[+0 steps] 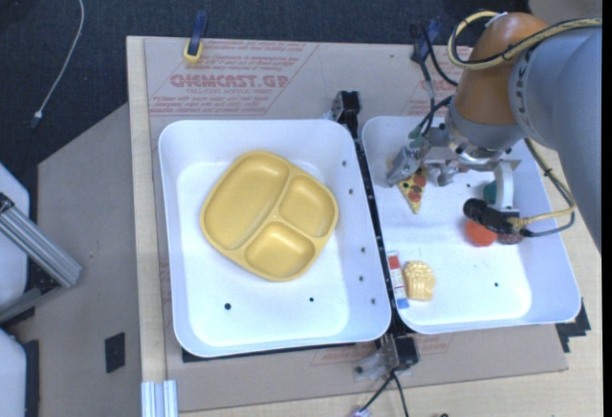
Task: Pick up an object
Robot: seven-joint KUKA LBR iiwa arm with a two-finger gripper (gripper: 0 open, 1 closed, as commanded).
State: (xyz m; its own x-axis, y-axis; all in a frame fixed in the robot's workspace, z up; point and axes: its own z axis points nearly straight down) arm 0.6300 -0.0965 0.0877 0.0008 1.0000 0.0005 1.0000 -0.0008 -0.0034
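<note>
**Claw low in the right bin, over a small yellow-and-red piece**

Nearest, below the claw [418,171], a pale yellow corn-like toy [418,280] lies by the bin's near wall — light, knobbly, best pinched across its short width. Right of the claw sits an orange-red round piece [480,230], likely smooth and prone to roll. At the claw tips is the yellow-and-red piece [414,192], small and light; whether the claw has it I cannot tell. Far left, in the other bin [182,214], rests a stiff yellow divided plate [270,214] — graspable only by its rim.
</note>
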